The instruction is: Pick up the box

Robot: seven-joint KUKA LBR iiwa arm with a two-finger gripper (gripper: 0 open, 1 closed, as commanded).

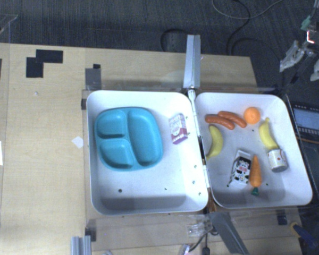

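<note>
1. I am seeing the box [178, 128], a small white and purple carton, lying in the left bin [149, 198] near its right wall, just beside the blue divided plate [128, 137] but apart from it.
2. The print on the box is blurring out; I cannot read it.
3. I am finding the gripper [304, 57] at the upper right, off the desk [37, 142] and well apart from both bins; it is showing as pale, blurred shapes against dark floor, and I cannot tell how it is set.
4. The right bin [287, 193] is holding two sausages [226, 119], an orange [252, 115], two bananas [215, 141], a carrot [255, 175], a small can [277, 160] and a black-and-white packet [242, 168] touching the carrot.
5. The packet's markings are too small to make out.
</note>
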